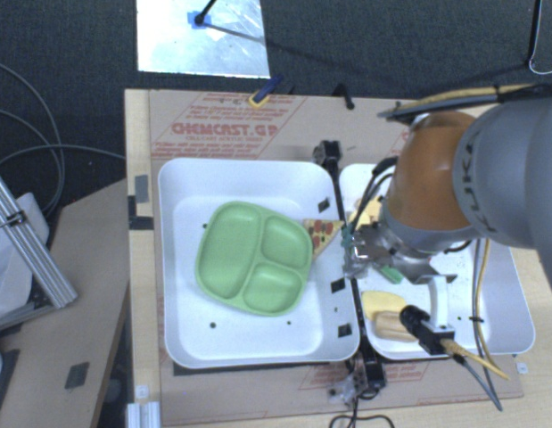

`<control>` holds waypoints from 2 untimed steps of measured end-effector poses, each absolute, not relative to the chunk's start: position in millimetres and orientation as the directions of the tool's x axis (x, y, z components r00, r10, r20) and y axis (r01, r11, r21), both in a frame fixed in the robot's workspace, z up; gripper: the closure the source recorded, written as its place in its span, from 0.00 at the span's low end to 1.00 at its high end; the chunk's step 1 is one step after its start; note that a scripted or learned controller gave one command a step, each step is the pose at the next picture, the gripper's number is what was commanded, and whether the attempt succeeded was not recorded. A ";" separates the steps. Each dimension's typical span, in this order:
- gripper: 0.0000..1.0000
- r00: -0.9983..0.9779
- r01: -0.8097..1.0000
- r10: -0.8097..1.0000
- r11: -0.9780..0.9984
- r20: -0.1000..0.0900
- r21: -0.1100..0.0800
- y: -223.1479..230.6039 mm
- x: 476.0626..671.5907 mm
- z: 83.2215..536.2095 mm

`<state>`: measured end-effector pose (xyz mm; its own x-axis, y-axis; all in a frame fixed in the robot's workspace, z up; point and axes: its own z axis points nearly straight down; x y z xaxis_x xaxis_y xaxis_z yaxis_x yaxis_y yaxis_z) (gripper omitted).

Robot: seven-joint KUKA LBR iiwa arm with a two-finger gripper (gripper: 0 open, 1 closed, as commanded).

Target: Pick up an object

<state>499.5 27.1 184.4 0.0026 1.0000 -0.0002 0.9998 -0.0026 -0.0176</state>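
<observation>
Gripper: the gripper (375, 266) hangs low over the right bin (516, 328), near the divider; whether it grips anything, I cannot tell.
Nearest object: a yellow banana-like piece (383, 303) just below it, lying crosswise.
Left bin (249, 175): green divided plate (255, 258), pizza slice (323, 233) touching its right edge.

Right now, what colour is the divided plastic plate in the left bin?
Light green, seen clearly in the camera view: the divided plastic plate has three compartments.

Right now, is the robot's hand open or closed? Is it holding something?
Gripper: cannot be told. It hangs low over the right bin, beside the divider, with the arm's wrist covering it from above.
</observation>
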 end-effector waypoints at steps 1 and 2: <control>1.00 -0.008 1.000 1.000 0.007 0.004 0.022 73.5 519.2 473.0; 1.00 -0.008 1.000 1.000 0.008 -0.001 -0.011 117.4 532.2 322.0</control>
